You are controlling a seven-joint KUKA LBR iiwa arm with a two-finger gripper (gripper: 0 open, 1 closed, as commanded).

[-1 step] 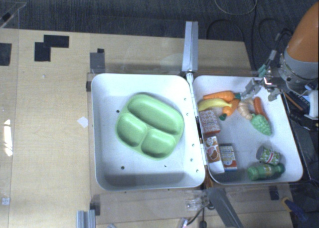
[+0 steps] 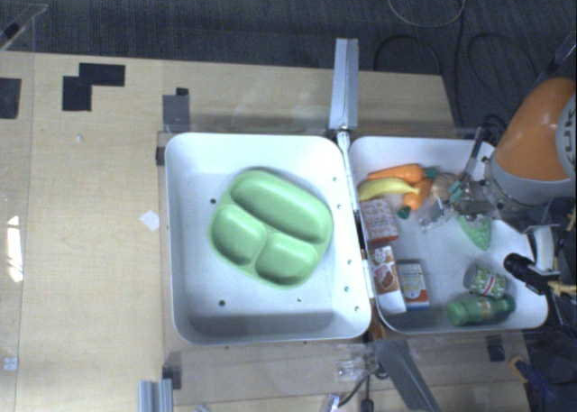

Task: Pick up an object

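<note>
Two shallow white bins sit side by side before you: the left bin (image 2: 185, 221) carries a green three-compartment plastic plate (image 2: 270, 225), the right bin (image 2: 532, 311) a clutter of toy groceries. Your gripper (image 2: 448, 203) hangs low over the right bin's upper middle, just beside the yellow toy banana (image 2: 383, 187) and orange carrot (image 2: 397, 172). Whether it is clenched or released, you cannot tell.

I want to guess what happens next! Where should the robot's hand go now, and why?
Probably straight down a little. The gripper hangs over the right bin, near the banana and carrot, and nothing shows between its fingers, so lowering onto one of those seems the likeliest small step.
</note>
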